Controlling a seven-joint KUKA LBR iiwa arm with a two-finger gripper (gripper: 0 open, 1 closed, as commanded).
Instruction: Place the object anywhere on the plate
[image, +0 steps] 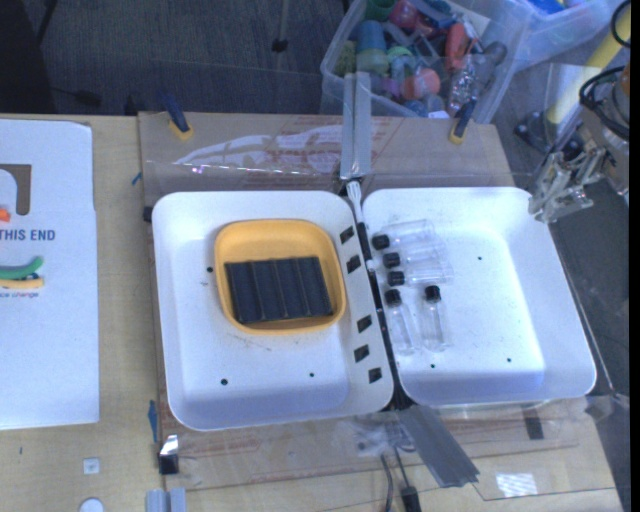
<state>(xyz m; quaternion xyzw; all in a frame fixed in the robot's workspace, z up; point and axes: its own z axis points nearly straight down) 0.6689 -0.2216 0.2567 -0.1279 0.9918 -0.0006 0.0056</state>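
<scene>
A yellow plate (236, 240) rests in the left white bin (190, 370). A black ribbed rectangular object (278, 289) lies flat on the plate, covering most of its middle. Several clear vials with black caps (412, 272) lie together in the left part of the right white bin (520, 330). My gripper (562, 190) hangs at the far right, above the back right corner of the right bin and well away from both the vials and the plate. Nothing shows between its tips.
A clear tub of colourful toys (430, 50) stands behind the bins. A white printed sheet (45, 300) covers the bench to the left. Black clips (362, 322) line the seam between the two bins. Grey tape (440, 455) lies on the bench front.
</scene>
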